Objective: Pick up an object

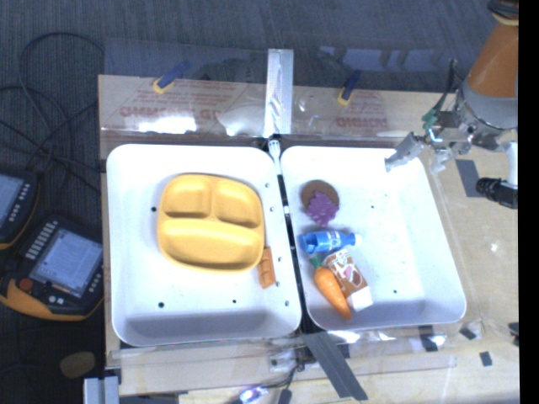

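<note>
Grey metal at the upper right was your pincer (pixel 402 154), hanging over the far right corner of the right bin (pixel 404 251); whether it was apart or together you could not tell, and nothing showed in it. Well to its left and nearer you lay the pickable things: a brown disc (pixel 321 194) with a purple piece (pixel 322 209) on it, then a blue bottle (pixel 327 241), a carton (pixel 348 278) and a carrot (pixel 333 292). Farther left, the left bin (pixel 135 310) held a yellow divided plate (pixel 210 221) and a small orange piece (pixel 267 268).
</note>
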Motion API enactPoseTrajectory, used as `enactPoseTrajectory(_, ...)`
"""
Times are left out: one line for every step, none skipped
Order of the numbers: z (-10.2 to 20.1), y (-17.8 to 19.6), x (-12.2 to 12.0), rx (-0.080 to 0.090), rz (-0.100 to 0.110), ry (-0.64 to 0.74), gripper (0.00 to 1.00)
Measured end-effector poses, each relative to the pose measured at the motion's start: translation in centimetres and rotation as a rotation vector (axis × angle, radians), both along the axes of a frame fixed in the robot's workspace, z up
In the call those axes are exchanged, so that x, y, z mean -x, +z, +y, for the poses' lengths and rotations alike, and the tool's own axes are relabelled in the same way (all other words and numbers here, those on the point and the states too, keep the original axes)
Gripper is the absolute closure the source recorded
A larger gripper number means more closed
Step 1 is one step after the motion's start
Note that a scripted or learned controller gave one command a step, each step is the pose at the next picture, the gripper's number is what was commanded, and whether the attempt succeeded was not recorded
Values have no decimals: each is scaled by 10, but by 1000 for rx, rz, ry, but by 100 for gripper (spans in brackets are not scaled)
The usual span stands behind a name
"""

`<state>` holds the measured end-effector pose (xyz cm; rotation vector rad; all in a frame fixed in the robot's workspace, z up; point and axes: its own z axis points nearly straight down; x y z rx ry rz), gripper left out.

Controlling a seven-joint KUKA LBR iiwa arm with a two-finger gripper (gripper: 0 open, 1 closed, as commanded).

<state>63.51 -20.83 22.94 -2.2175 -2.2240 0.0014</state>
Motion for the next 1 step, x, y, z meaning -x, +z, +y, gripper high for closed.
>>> enactPoseTrajectory(76,-78,-33,0,2,76,0)
